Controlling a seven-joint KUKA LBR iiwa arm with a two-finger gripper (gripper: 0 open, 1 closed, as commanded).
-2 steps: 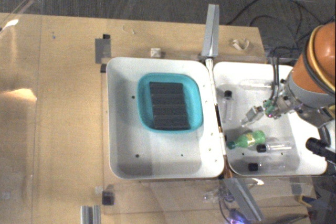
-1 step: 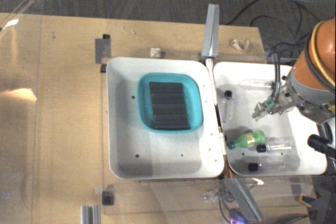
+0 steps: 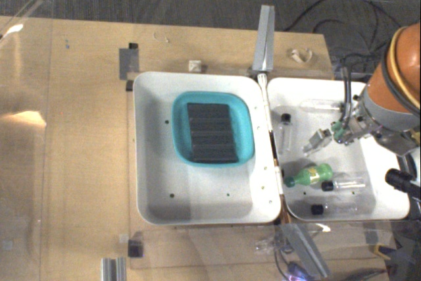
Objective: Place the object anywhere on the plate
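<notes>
Left bin (image 3: 151, 141): teal plate (image 3: 213, 127) carrying a dark ridged block is seated toward 12 o'clock | Right bin (image 3: 388, 207): green bottle (image 3: 309, 176) is laid at 7 o'clock, clear vials nearby | Gripper (image 3: 322, 139): poised at 1 o'clock of the bottle, finger state cannot be told, nothing seen held

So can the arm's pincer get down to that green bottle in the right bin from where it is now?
Probably yes. The pincer hovers in the right bin just above the green bottle, with bare bin floor between them; a clear vial lies close beside it.
</notes>
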